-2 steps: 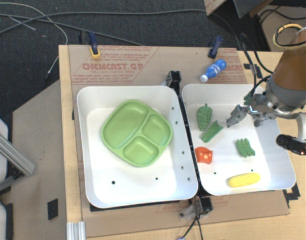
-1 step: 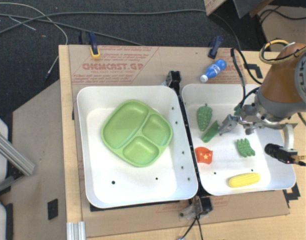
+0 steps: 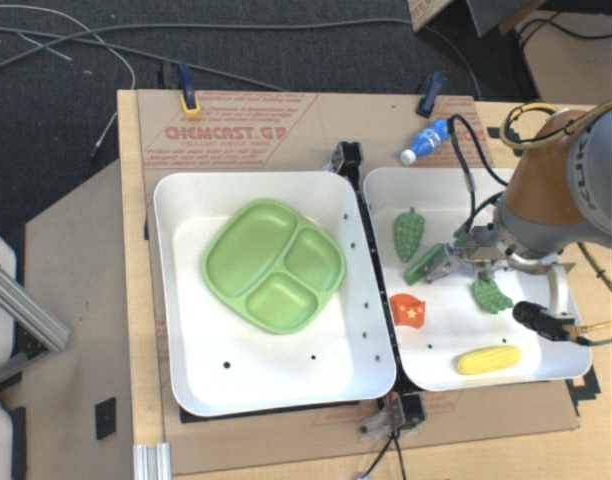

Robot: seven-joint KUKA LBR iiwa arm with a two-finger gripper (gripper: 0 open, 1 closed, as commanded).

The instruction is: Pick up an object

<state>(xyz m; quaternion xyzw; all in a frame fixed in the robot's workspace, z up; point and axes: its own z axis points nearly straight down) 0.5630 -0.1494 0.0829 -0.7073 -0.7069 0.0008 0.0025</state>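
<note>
**A:** where's the gripper (image 3: 438, 261) at? Looks low in the right bin (image 3: 546, 373), with a dark green piece (image 3: 423, 266) at its tip. Clenched or released, I honestly can't tell.

**B:** yeah. Green toy (image 3: 408, 232) just up-left of it, leafy one (image 3: 492, 295) under the wrist, red thing (image 3: 408, 310) near the divider edge, corn (image 3: 488, 359) by the front rim. Left bin (image 3: 176, 298) has the green tray (image 3: 274, 264), open floor around it.

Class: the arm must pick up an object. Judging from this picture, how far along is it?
Done: the gripper has reached into the right bin.

In hand: nothing visibly held.

Left: grasping and lifting; the green toy, red piece, corn and leafy piece all lie on the floor.
</note>
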